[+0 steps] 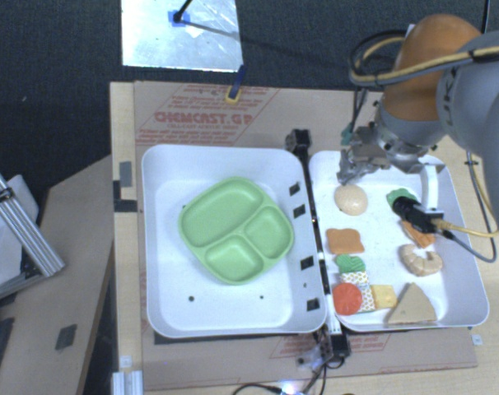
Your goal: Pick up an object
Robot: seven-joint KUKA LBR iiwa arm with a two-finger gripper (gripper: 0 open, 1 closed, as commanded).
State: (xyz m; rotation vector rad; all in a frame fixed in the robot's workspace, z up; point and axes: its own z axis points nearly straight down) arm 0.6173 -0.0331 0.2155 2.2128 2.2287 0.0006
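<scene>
Gripper (pixel 351 171): at the end of the grey arm (pixel 472 89), low over the far-left part of the right bin (pixel 472 303), just above a pale round roll (pixel 351 199). Whether it is clenched or released cannot be told; the roll lies on the bin floor just below its tip, contact unclear.

Writing: red print "CHEMCAST GP" on the cardboard sheet (pixel 202 115) beyond the bins; the smaller print beside it is unreadable.

Taking the roll as landmark:
- Orange flat piece (pixel 344 240), just in front of it.
- Green leafy piece (pixel 350 262), in front of that.
- Red tomato (pixel 347 299), checkered block (pixel 358 279) and yellow block (pixel 384 296), clustered nearer the front wall.
- Tan wedge (pixel 412 306), at the front right.
- Beige ring-shaped pastry (pixel 420 260), right and nearer.
- Green piece (pixel 399 197), right of the roll, beside a black fitting on a cable (pixel 472 233).
- Left bin (pixel 163 303), across the divider, holding a green three-part plate (pixel 235 230).
- Foil square (pixel 182 23), far back left.

Roll orientation: nearly round, no clear long axis; nothing crowds it except the gripper above.
</scene>
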